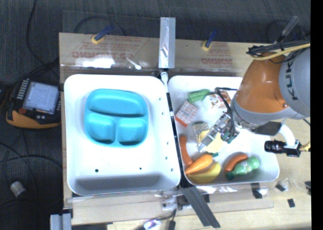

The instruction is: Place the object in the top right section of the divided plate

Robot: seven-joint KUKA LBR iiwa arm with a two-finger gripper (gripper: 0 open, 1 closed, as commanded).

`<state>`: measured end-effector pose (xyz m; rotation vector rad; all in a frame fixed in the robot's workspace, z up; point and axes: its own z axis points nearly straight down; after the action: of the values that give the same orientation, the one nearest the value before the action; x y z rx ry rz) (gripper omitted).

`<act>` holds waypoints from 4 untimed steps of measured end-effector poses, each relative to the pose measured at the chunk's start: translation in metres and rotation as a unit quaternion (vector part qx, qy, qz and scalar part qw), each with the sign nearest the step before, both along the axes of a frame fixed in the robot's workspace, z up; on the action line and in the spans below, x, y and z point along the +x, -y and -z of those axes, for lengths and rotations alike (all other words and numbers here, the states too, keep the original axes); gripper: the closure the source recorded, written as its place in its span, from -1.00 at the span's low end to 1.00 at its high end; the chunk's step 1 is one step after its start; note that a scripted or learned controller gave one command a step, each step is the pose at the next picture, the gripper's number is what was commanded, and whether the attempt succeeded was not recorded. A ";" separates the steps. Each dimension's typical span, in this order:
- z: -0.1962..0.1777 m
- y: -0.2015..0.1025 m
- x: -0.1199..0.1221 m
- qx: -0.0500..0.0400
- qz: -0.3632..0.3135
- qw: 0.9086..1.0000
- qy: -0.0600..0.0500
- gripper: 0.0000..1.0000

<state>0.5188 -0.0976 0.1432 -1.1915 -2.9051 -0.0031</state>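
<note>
The blue divided plate [117, 117] lies in the left bin [81, 173], with one long section at the back and two smaller ones in front; nothing is in it. My gripper [213, 137] is low in the middle of the right bin [270, 171], above a pale yellow piece [215, 146] and beside a small grey-patterned packet [200, 129]. The arm's orange band [262, 88] sits just right of it and hides the bin's far right part. I see no object lifted clear of the pile.
Toy foods crowd the right bin: a green piece [198, 95], an orange-and-white packet [185, 113], a white packet [215, 103], a carrot [200, 162], a yellow fruit [208, 173], an orange sausage [182, 148] and an orange-and-green vegetable [243, 165]. A ridge [171, 123] separates the bins.
</note>
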 end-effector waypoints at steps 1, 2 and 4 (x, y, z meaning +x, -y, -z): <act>-0.040 -0.058 -0.035 -0.001 -0.122 0.992 0.000 1.00; -0.040 -0.122 -0.035 -0.001 -0.212 0.977 0.000 1.00; -0.040 -0.142 -0.011 -0.001 -0.303 0.953 0.001 -1.00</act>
<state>0.5077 0.0447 0.1831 -0.2552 -3.1307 -0.0012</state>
